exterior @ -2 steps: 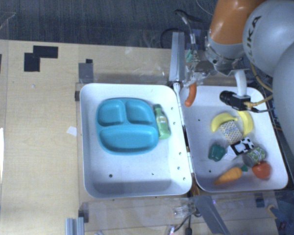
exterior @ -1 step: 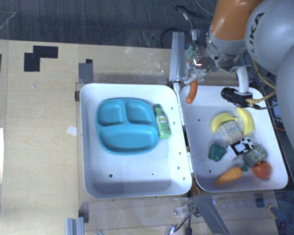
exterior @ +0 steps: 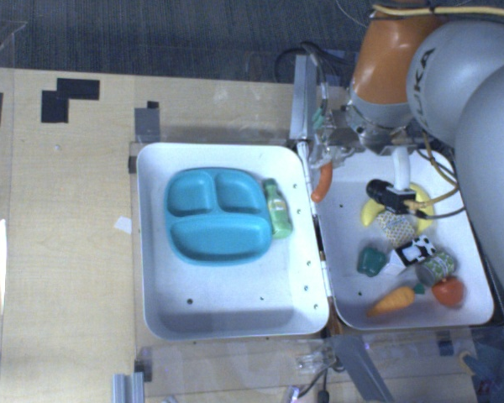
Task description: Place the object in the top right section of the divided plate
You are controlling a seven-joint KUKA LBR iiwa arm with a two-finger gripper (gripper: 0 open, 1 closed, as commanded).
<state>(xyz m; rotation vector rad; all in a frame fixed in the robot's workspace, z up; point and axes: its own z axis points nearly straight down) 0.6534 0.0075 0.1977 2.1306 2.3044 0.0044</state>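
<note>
Blue divided plate lies in the left bin, with a green bottle lying just beside its right edge. Over the seam between the 2 bins, the gripper hangs with an orange chili-like piece clamped between its fingers. In the right bin lie a banana, a carrot, a teal cup and a tomato.

smooth plastic plate, matt wooden bench
</note>
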